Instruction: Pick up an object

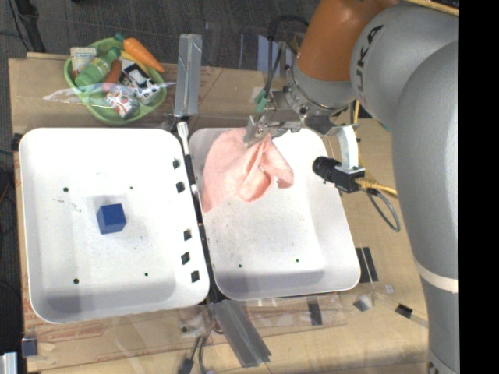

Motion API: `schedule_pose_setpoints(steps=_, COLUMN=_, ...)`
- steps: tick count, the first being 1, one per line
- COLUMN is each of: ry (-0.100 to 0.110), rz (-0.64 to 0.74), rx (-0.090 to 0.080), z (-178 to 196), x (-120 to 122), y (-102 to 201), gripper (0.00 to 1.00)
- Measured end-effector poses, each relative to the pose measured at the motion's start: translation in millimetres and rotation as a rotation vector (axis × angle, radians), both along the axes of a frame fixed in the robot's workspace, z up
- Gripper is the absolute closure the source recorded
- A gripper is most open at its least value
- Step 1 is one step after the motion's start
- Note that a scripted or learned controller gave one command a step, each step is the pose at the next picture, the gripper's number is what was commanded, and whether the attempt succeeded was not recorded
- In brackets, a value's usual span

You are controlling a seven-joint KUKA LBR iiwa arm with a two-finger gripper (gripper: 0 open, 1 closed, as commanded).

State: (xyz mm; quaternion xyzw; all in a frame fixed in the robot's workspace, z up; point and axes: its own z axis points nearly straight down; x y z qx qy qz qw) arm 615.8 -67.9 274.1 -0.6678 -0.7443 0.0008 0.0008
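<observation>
1. Camera view, looking down at a slant: the grey arm with its orange band reaches in from the right edge of the counter over the far side of the right bin.
2. The jaws are closed on a bunched fold of the pink cloth, pinching it at its highest point near the right bin's far wall.
3. The cloth is the task's thing. It sits in the far-left part of the right bin, one part spread against the bin's left wall and a rounded lobe hanging beside it toward the bin's middle.
4. Black lettering runs up the grey casing just under the orange band; it is only partly readable and appears to be the maker's name, KUKA.
5. A blue cube rests alone near the middle of the left bin, well apart from the jaws.
6. A green bowl stands at the far-left corner of the counter, heaped with small items, among them an orange toy carrot. The printing on the packets is too small to read.
</observation>
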Motion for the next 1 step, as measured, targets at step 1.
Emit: schedule_pose_setpoints(steps=1, ry=0.003, rz=-0.014, rx=-0.001, z=-51.3, x=36.6, y=-38.6, gripper=1.00)
